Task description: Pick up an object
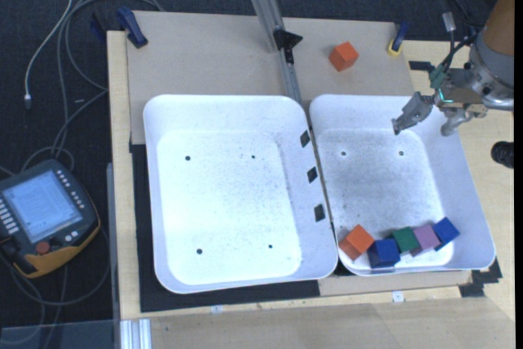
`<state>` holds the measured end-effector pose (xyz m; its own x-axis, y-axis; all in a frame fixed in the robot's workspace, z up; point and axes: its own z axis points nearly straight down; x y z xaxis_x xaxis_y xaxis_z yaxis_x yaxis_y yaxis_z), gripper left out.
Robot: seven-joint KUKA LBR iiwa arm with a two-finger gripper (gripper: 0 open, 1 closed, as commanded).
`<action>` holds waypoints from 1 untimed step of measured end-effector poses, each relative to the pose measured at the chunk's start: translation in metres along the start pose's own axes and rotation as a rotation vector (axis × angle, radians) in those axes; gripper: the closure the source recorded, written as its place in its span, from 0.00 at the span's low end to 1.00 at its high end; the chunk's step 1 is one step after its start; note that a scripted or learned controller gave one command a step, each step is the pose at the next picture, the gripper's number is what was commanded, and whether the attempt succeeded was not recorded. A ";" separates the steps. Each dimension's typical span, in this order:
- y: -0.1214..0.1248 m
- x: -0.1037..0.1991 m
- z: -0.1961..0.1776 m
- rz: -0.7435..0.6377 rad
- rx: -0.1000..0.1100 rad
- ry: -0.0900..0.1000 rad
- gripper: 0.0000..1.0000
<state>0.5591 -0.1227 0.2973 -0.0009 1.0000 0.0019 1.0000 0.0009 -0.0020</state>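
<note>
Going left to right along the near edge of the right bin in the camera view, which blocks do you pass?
orange block → dark blue block → green block → purple block → blue block

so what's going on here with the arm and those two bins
A grey KUKA arm reaches in from the right, its two-finger gripper open above the far end of the right shallow white bin, with nothing between its fingers. Five small cubes sit along that bin's near edge: orange cube, two blue cubes, green cube, purple cube. Another orange cube sits on the board behind the bins.
</note>
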 end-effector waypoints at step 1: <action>0.006 -0.010 0.048 0.002 0.005 0.000 0.00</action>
<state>0.5655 -0.1330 0.2489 0.0014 1.0000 0.0014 1.0000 -0.0014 -0.0068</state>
